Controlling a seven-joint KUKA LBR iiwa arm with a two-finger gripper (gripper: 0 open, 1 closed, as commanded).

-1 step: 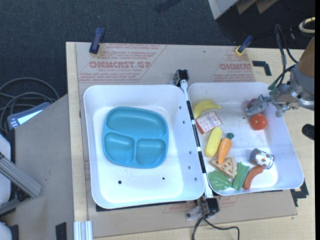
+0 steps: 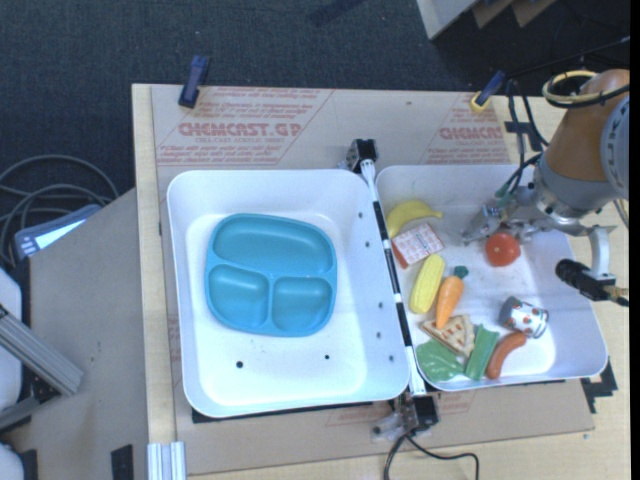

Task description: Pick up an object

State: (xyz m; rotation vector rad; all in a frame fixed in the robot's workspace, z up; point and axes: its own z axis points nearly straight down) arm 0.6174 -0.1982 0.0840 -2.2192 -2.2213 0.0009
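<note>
A brown board printed with red lettering covers the bench (image 2: 300, 118), and two shallow white bins sit side by side on it, clipped together along their shared edge. The left bin (image 2: 190, 298) holds a blue divided plate (image 2: 270, 273) with three compartments, lying flat near the bin's middle. The right bin (image 2: 580, 353) carries a scatter of toy food.

The grey arm with its orange band (image 2: 585, 143) reaches in from the right, over the far right corner of that bin. Its gripper (image 2: 505, 218) hangs low just above a red tomato (image 2: 503, 250), the metal fingers pointing down at the bin floor; whether the jaws are open or closed cannot be told from this angle, and nothing is seen between them.

Along the bin's left side lie a yellow banana (image 2: 412, 214), a small red-and-white packet (image 2: 417, 243) just beneath it, a corn cob (image 2: 428, 282) and an orange carrot (image 2: 449, 298) side by side. Nearer the front edge sit a sandwich wedge (image 2: 450, 334), a green leaf-shaped piece (image 2: 436, 362), a green stick (image 2: 480, 352) and a red sausage (image 2: 505, 354). A small tin can (image 2: 524, 316) lies on its side near the right of the bin, well apart from the tomato.
</note>
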